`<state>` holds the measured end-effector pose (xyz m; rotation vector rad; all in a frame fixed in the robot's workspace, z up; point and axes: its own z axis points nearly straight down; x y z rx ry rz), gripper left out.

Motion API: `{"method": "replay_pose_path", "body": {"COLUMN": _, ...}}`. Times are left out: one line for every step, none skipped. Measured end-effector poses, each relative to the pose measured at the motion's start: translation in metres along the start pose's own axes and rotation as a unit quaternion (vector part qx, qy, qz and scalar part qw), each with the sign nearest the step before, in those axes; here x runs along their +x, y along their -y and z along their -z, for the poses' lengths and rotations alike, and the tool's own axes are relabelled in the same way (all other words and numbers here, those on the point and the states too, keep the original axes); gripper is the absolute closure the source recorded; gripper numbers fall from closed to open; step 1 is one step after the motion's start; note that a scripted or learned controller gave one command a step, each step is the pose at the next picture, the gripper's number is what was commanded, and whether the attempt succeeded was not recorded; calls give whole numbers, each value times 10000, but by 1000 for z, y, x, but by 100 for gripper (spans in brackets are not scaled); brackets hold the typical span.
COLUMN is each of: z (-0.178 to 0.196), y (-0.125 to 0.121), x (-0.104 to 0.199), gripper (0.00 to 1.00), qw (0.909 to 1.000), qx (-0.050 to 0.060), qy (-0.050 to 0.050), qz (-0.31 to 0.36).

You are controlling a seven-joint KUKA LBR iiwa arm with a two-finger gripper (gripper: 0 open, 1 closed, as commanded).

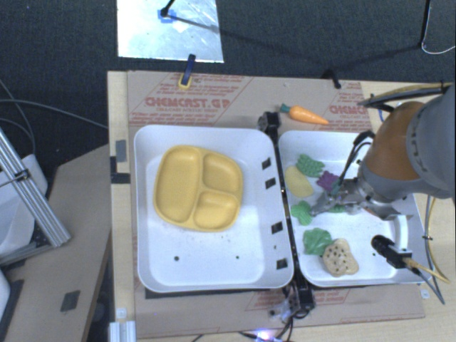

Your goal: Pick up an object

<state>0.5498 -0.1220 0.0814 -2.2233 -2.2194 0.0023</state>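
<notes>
We read "CHEMCAST" in red print on the brown board under both bins, with a second, cut-off run of the same lettering at the right. The left bin — smooth white plastic — holds a yellow tray moulded into three compartments. The right bin carries toy foods: a knobbly green piece, a pale yellow piece, a purple piece, two more green ones and a tan speckled cookie shape. An orange carrot lies on the board beyond the bins. The gripper sits low among the green and purple pieces; we cannot tell whether it grips anything.
</notes>
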Motion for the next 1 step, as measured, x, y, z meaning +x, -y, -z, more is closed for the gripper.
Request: {"method": "replay_pose_path", "body": {"z": 31, "y": -19, "x": 37, "gripper": 0, "qw": 10000, "qx": -27, "qy": -6, "qz": 44}}
